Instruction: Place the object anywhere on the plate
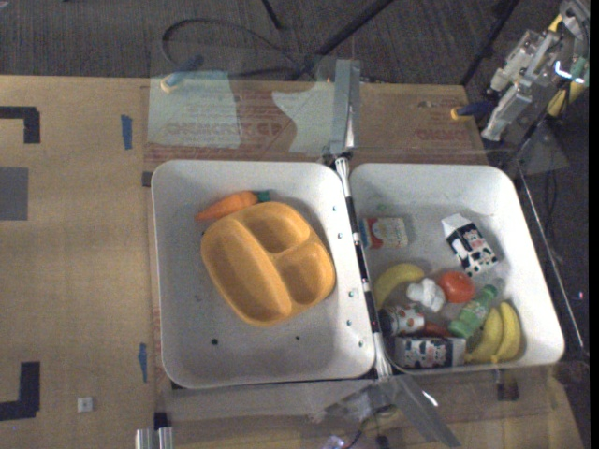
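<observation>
Nearest you, a cow-print carton is lying on its side at the front edge of the right bin. You're looking at two white bins, sitting side by side and touching along the middle.

Right bin count:
- 2 cow-print cartons; the second one is sitting tilted toward the back right
- 1 red-and-white carton, lying flat at the back left
- 1 single banana, plus a banana pair lying at the front right
- 1 green bottle, leaning against that pair
- 1 red-orange round piece, with 1 small white piece just beside it
- 1 small bottle-like item, too blurred to name

Left bin count: 1 orange plate with three compartments, all bare, and 1 carrot. The carrot is lying on the bin floor against the plate's back-left rim, so it's beside the plate, not on it.

The gripper is hanging outside the bins, past the right bin's back right corner and well apart from the carrot. You can't tell from here whether it's wide or narrow; nothing is showing in it.
</observation>
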### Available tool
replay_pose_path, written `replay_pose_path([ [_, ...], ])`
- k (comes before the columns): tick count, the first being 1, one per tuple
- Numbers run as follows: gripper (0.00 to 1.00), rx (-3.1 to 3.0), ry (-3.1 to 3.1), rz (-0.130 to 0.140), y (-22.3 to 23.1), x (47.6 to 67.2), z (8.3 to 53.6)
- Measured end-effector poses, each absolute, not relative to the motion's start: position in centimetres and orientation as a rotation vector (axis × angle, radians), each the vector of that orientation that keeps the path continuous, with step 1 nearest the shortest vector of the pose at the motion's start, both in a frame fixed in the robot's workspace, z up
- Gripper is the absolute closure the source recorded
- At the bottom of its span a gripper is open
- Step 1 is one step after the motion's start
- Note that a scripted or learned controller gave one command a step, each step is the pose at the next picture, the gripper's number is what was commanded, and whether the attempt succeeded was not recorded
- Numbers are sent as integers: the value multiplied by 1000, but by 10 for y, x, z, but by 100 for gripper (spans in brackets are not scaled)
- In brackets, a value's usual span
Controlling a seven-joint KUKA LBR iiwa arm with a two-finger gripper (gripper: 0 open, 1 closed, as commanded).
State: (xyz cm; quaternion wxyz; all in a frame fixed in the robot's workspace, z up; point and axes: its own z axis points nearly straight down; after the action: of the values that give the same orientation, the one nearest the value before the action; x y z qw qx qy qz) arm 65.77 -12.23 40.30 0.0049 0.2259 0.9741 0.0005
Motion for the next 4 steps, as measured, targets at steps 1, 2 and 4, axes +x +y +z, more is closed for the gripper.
replay_pose_path([
  [1, 100, 707, 3041, 5, -123, 659, 415],
  [2, 0, 707, 3041, 5, -123, 659, 415],
  [4, 100, 389, 3106, 1, -111, 658, 438],
])
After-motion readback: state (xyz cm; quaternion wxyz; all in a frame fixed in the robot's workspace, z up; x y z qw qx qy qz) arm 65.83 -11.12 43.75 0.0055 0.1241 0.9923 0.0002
